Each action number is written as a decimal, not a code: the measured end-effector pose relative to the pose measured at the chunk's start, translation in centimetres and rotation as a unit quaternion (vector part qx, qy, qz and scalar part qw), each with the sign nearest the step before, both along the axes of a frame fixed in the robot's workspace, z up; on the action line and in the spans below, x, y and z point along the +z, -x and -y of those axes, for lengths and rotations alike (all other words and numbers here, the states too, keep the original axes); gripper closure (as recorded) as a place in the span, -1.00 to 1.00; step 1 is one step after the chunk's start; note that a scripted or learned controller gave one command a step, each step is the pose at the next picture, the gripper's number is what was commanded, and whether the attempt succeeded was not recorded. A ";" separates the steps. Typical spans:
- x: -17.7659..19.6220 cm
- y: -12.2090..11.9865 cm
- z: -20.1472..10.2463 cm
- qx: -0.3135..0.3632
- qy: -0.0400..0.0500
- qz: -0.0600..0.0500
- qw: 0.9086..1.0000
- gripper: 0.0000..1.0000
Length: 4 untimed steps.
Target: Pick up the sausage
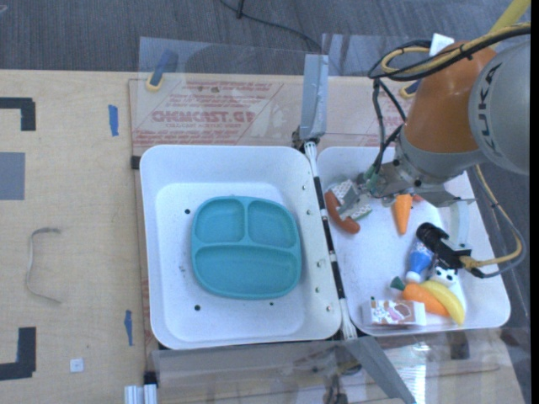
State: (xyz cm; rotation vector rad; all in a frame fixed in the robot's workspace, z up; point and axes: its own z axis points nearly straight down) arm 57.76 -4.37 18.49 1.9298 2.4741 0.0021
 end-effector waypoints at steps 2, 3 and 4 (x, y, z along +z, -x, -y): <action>0.0 2.7 -1.1 0.042 -0.001 -0.003 0.999 -1.00; -8.8 4.8 6.3 0.045 0.000 -0.002 0.999 -1.00; -9.5 -1.3 5.8 0.013 0.001 0.003 1.000 -1.00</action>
